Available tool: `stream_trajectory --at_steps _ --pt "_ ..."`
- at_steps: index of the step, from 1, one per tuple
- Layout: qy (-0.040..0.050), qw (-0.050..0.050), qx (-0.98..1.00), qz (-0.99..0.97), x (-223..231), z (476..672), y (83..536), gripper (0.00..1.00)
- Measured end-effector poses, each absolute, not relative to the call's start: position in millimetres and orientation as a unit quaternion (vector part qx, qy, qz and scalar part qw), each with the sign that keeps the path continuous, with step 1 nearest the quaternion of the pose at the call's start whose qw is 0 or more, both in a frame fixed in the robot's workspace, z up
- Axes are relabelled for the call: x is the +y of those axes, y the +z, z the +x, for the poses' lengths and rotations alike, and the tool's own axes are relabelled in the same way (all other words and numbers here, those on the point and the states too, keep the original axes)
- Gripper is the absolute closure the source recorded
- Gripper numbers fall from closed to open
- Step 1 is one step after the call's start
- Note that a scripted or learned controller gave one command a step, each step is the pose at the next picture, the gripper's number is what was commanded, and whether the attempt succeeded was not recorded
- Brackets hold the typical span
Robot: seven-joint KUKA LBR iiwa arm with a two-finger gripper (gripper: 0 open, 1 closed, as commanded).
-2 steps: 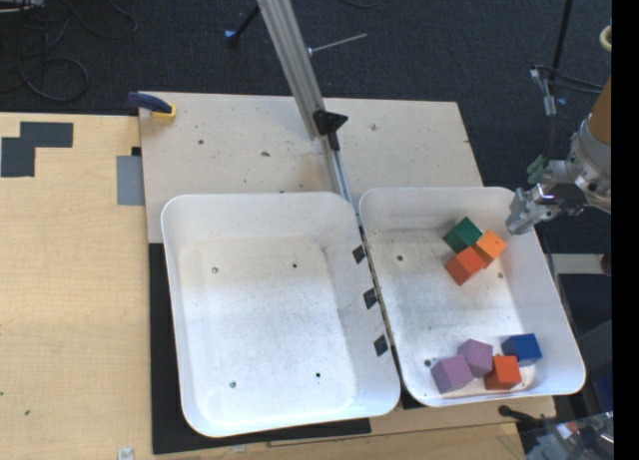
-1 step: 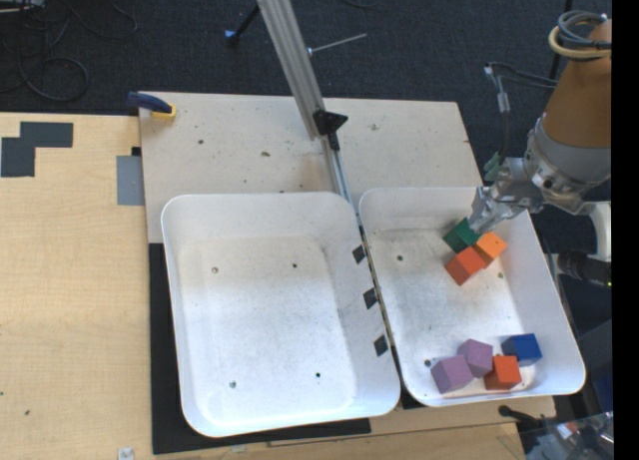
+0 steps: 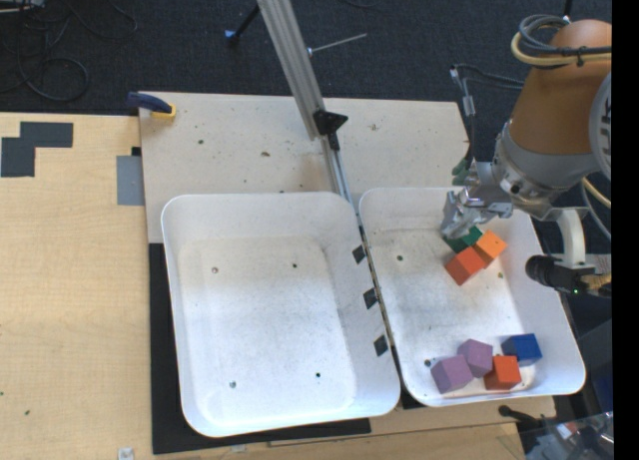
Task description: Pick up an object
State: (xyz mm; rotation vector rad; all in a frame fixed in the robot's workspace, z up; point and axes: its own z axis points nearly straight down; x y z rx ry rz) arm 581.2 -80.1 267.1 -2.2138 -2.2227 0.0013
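Observation:
My gripper hangs low over the far part of the right bin, directly above a small cluster of blocks. That cluster holds a dark green block, an orange block and a red-orange block, all touching. The gripper's tips reach down to the green block, which they partly hide. Near the bin's front right corner lie two purple blocks, a red-orange block and a blue block.
The left bin sits beside the right one, with black clips on the shared rim. A slanted aluminium bar rises behind the bins. The arm's cables and a black fitting hang over the right bin's right edge.

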Motion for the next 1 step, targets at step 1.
stream_trajectory --at_steps 1 --pt "0.0004 0.002 -0.709 -0.706 -30.8 583.7 268.8 1.00"
